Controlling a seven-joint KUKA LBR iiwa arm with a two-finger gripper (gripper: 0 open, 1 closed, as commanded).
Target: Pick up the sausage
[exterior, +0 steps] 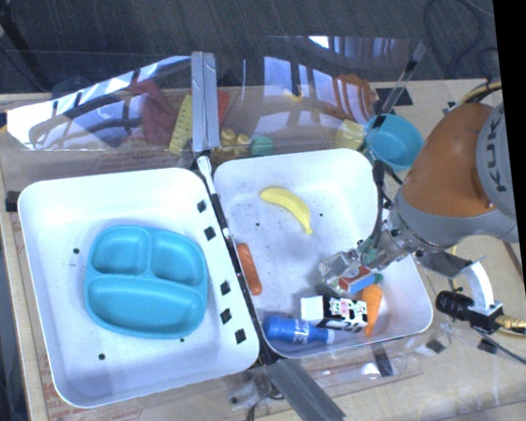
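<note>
The sausage (249, 267), a slim orange-red link, lay against the right bin's (333, 163) left wall, while whether the gripper's (345, 267) jaws were apart could not be told.

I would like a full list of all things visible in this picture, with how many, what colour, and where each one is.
bins: 2, white, side by side on the bench
divided plate: 1, light blue, middle of the left bin
sausage: 1, orange-red, right bin, along its left wall
banana: 1, yellow, right bin, upper middle
carrot: 1, orange, right bin, lower right
blue bottle: 1, blue, right bin, near front wall
black-and-white toy: 1, right bin, left of the carrot
arm: 1, grey with orange band, reaching in from the right
end effector: 1, grey, over the right bin, above the carrot
</note>
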